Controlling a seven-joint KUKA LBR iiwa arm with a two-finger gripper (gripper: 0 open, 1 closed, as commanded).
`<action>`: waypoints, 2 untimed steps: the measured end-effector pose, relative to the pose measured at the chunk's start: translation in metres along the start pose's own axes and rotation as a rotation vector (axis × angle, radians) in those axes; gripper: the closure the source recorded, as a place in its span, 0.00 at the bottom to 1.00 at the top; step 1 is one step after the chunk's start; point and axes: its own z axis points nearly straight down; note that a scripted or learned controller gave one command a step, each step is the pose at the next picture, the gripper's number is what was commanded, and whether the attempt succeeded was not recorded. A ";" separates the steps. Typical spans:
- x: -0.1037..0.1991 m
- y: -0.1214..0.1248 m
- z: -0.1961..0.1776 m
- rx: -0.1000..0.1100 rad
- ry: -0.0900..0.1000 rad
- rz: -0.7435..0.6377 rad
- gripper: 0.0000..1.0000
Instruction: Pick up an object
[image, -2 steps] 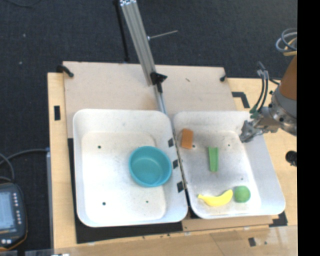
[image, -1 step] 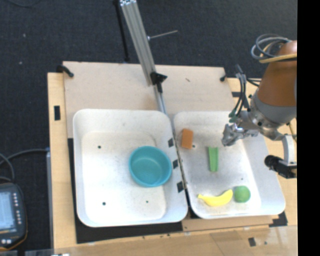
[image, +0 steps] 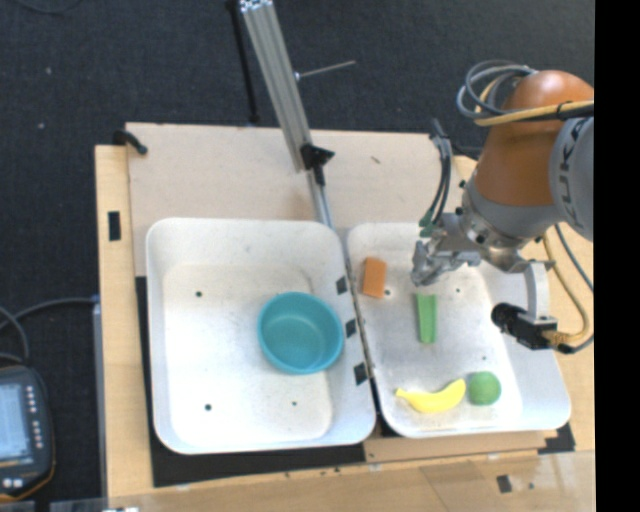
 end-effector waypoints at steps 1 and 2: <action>0.058 0.004 -0.005 0.000 0.001 -0.002 1.00; 0.106 0.002 -0.010 -0.002 0.000 -0.001 1.00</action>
